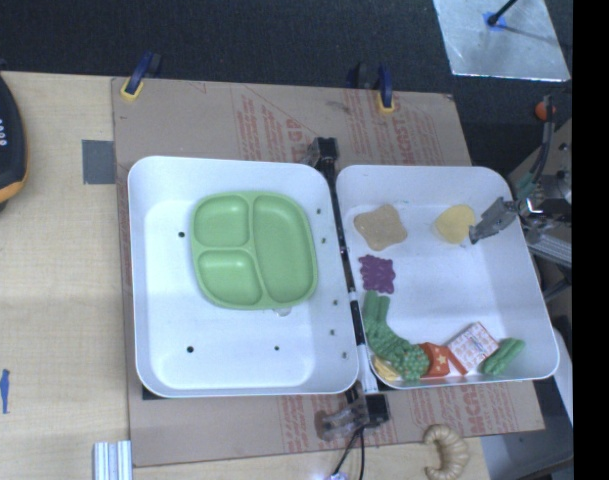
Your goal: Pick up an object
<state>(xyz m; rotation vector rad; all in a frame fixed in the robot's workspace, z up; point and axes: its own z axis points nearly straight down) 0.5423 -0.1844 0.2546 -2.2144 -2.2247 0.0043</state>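
Pale-green plastic divided plate (254, 248) lies flat in left white bin (149, 268), far left of pincer; not handy for grasp. Tan flat bread-shaped toy (381, 226) and purple grape-cluster toy (377, 273) left of pincer in right white bin (454, 298). Round yellow toy (452, 223), likely target, touching or just left of pincer tip. Grey pincer (487, 222) low over bin's right rim; opening cannot be told, nothing seen held. Arm cut off at right. Toys piled below pincer overlap, hard to separate.

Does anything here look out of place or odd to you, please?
One thing: a tan curled object lies on the cardboard outside the right bin, near the bench's front edge, while the other small items sit inside that bin. The green divided plate rests flat in the left bin.
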